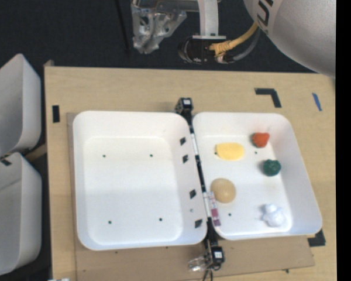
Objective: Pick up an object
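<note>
The right bin (298, 157) holds several small objects. A flat yellow piece (230, 151) lies near its middle, and a red piece (260, 139) sits at its back right. A dark green piece (271, 167) is close to the right wall. A tan ball (224, 190) rests near the divider, and a white lump (273, 215) lies at the front right. My gripper (151, 31) hangs high at the top of the view, beyond the bench's far edge and well away from both bins. Nothing is visibly held in it.
The left bin (82, 157) stands beside the right one, joined along a clipped middle seam (193, 168). Both rest on a tan board (123, 86). White housings (9, 157) stand off the left edge. The grey arm (292, 16) fills the upper right.
</note>
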`<state>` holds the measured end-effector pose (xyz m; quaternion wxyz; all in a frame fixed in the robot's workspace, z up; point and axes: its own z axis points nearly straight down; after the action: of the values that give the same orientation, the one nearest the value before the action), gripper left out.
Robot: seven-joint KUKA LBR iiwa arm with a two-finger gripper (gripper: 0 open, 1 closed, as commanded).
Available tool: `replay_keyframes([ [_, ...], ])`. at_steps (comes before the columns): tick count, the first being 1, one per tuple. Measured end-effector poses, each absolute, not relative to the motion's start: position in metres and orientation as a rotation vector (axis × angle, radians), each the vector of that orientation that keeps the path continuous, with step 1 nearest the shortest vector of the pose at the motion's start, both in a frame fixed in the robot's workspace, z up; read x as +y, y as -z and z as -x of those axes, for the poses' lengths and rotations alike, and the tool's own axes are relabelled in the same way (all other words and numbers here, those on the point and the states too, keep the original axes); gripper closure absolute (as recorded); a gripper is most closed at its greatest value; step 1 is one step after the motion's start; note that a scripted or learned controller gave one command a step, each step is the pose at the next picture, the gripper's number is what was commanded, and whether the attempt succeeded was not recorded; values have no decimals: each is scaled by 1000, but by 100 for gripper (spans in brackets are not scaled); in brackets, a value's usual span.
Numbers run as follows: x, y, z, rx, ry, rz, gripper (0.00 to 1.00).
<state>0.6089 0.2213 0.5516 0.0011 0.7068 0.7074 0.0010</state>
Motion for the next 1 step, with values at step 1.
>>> replay_keyframes([
  [1,221,-551,-618,2219,-2,-2221,100],
])
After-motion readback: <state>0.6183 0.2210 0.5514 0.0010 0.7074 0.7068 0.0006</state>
